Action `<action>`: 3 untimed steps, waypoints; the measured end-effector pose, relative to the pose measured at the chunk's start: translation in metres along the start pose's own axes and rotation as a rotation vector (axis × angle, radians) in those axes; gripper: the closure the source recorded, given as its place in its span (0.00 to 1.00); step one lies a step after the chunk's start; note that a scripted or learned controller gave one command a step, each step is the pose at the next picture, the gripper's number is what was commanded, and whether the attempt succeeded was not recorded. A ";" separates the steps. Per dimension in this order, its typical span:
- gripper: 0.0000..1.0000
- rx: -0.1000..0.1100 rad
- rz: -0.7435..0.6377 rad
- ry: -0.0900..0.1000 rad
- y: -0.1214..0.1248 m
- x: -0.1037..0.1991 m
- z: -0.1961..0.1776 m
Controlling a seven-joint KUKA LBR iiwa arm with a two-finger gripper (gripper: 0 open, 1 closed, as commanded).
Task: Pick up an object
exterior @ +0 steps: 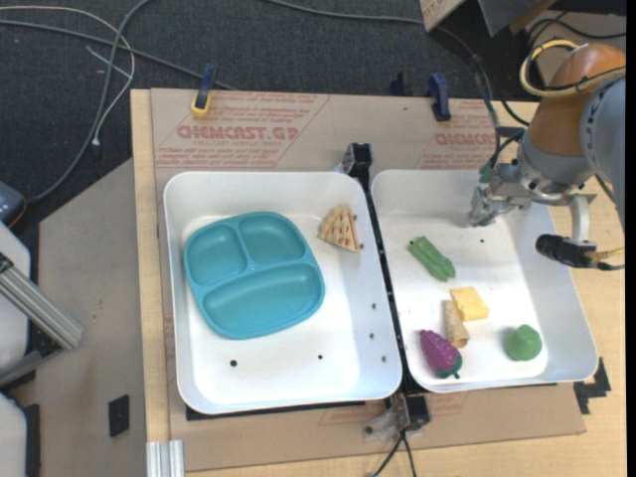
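My gripper [483, 212] hangs over the far part of the right bin [497, 192], its tips low near the bin floor with nothing seen between them. A green pepper-like piece [431, 257] lies below and left of it. Nearer the front lie a yellow block [469, 303], a tan piece [454, 324], a purple eggplant [439, 353] and a round green item [523, 343]. In the left bin [189, 197] sits a teal divided plate [254, 272], with a toast-like wedge [341, 229] beside it.
Black clips [357, 156] join the bins at the middle divider. Blue clamps [206, 86] hold the cardboard base at the back. Cables run behind the bench, and a black part [563, 250] of the arm overhangs the right bin's edge.
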State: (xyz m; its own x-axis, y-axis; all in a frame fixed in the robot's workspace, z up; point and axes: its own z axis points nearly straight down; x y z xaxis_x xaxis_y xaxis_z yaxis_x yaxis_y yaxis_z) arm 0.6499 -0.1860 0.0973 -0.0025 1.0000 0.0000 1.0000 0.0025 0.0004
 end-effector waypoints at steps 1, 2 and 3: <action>1.00 -0.005 0.002 -0.002 0.003 -0.002 -0.044; 1.00 -0.003 0.001 0.000 0.000 0.007 -0.095; 1.00 -0.004 0.001 -0.001 0.001 0.007 -0.133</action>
State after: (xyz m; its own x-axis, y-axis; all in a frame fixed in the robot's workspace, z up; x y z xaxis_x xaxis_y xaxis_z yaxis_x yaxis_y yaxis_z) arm 0.6506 -0.1786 0.2302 -0.0011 1.0000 -0.0012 1.0000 0.0011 0.0047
